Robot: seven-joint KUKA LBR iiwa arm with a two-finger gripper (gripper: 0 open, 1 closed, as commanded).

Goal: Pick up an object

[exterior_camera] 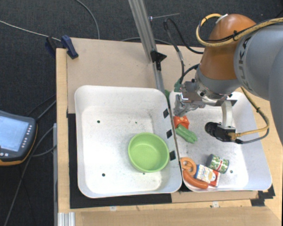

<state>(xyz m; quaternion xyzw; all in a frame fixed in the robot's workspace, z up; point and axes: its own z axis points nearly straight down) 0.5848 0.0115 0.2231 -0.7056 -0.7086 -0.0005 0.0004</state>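
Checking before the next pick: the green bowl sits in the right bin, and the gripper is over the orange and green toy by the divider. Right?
Not quite. The camera view shows the green bowl in the left bin, not the right. The gripper is indeed over the orange and green toy by the divider.

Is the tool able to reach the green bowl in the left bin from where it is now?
Probably yes. The green bowl sits open in the left bin, nothing over it. The tool hangs above the right bin, just across the shared rim.

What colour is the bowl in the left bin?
Light green; the bowl shows plainly in the camera view.
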